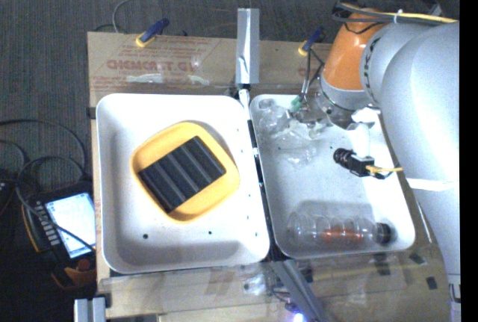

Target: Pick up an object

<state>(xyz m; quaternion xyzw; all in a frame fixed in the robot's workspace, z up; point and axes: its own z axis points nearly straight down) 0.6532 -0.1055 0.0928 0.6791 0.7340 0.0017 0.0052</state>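
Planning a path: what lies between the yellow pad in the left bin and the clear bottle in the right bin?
The bins' adjoining rims and bare white floor, seen in the camera view, separate yellow pad from clear bottle.

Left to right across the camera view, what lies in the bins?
Yellow rounded block with black ribbed top, in the left white bin → clear plastic bottle, in the right white bin.
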